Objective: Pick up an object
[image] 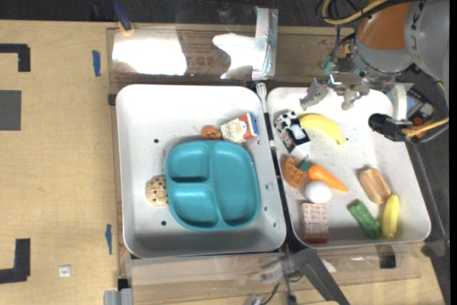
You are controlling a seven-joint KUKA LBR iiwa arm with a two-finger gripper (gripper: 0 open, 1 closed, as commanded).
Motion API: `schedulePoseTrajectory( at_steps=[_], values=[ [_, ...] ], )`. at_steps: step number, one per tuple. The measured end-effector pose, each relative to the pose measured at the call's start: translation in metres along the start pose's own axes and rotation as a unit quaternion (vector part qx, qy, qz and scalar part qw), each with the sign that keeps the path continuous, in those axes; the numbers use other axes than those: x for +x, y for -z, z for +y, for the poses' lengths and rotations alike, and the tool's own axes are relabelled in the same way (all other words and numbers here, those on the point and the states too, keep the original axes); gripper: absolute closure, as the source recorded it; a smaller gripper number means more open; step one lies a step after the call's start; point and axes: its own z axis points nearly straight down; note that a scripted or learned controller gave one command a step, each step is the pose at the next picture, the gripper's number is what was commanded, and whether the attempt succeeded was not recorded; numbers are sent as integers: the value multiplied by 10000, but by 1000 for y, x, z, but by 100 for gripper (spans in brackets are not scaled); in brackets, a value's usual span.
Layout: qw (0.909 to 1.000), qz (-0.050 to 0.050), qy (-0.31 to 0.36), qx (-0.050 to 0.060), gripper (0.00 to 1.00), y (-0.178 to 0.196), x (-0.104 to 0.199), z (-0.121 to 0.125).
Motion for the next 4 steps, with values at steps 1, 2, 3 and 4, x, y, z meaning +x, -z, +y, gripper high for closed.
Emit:
schedulePoseTrajectory(
  at_steps=[1,2,3,4],
  values=[
    [9999,-11,-135,-38,0,-98,-40,18],
    [9999,-15,-126,-43,100,-88,-40,18],
    [9999,-14,-126,-37,0,-89,-39,18],
    [9995,-2,-310,-1,0,-101,-69,-6]
  ],
)
